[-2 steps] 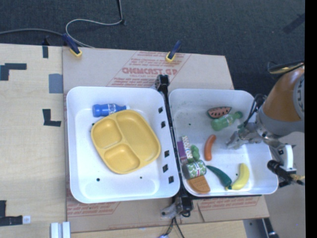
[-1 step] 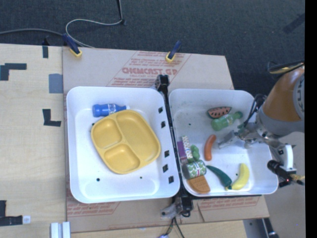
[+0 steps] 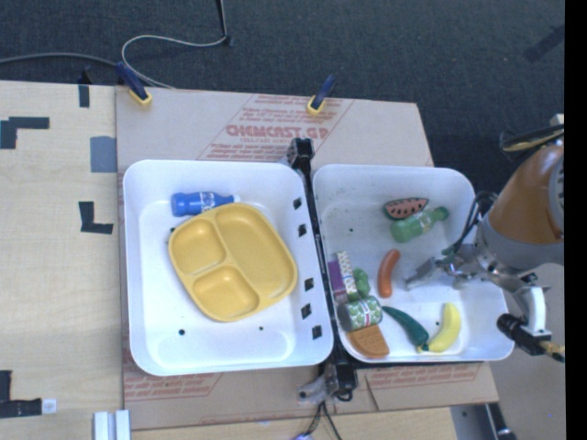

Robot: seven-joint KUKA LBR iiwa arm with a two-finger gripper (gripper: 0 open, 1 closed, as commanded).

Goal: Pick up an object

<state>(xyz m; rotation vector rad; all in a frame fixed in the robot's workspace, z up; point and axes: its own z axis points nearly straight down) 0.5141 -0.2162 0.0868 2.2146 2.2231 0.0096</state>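
The right bin (image 3: 367,186) holds a watermelon slice (image 3: 404,209), a green bottle (image 3: 418,225), a red sausage (image 3: 388,272), a purple packet (image 3: 343,274), a green can (image 3: 360,313), an orange waffle piece (image 3: 370,341), a dark green pepper (image 3: 406,325) and a yellow banana (image 3: 446,328). My gripper (image 3: 427,271) reaches in from the right, low over the bin floor between the sausage and the banana. Its fingers look slightly spread with nothing between them.
The left bin (image 3: 147,337) holds a yellow divided plate (image 3: 232,260) and a blue bottle (image 3: 200,203) lying at its back. Black clips (image 3: 300,152) join the bins along the middle wall. Yellow clamps hold the cardboard base at the back.
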